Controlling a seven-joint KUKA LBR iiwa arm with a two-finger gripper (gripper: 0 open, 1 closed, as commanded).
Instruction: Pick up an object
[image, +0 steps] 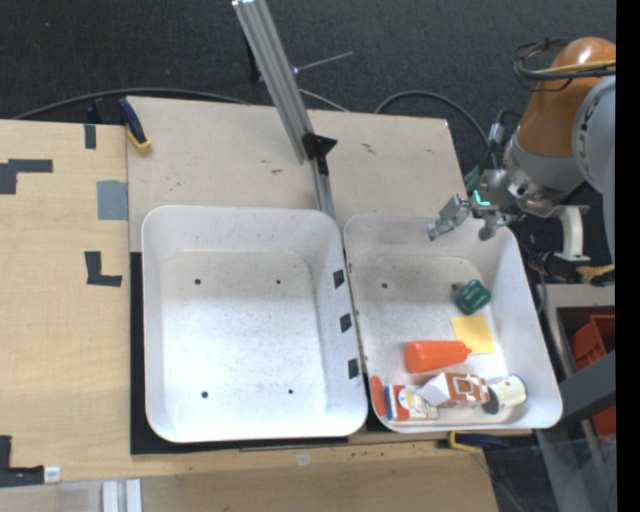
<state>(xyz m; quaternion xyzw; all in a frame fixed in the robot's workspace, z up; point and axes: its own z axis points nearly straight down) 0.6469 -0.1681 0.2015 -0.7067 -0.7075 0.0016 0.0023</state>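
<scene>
Overhead slanted view of a wooden bench (230, 150) bearing two shallow white plastic bins side by side. The left bin (160, 300) shows a speckled floor. The right bin (400, 260) holds all loose objects, gathered in its near-right part.

The grey arm with an orange band (560, 90) enters from the right, and its two-finger gripper (463, 224) hangs over the far-right corner of the right bin. The two fingers stand spread apart with nothing between them, one finger (445, 221) reaching left over the far rim area.

A small dark green block (472, 295) lies near the right wall of the right bin, on the near side of the gripper and apart from it. Just nearer lies a flat yellow square sponge (474, 333), and touching its left edge an orange tapered plastic piece (435, 354). Along the near wall lies a cluster of printed packages, white, brown and red (450, 392).

A grey metal rail (285, 85) slants from the far edge down to the junction between the bins.
</scene>
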